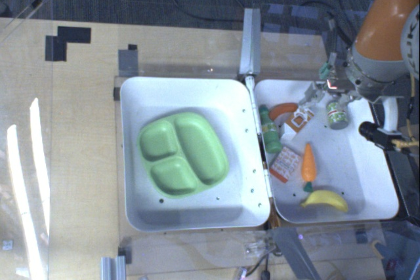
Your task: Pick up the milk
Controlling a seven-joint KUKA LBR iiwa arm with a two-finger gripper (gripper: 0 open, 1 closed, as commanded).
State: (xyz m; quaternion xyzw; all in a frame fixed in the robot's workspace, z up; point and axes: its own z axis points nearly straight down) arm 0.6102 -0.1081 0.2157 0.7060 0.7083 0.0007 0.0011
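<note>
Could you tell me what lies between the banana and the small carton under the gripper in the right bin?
In the camera view, the carrot lies between the banana and the carton, with the flat red-and-white packet just to its left.

1 fixed camera looks down slantwise on both bins from above.

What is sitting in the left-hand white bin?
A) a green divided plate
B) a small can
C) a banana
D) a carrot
A: the green divided plate lies alone in the left bin, while the banana, carrot and small can all lie in the right bin.
</note>
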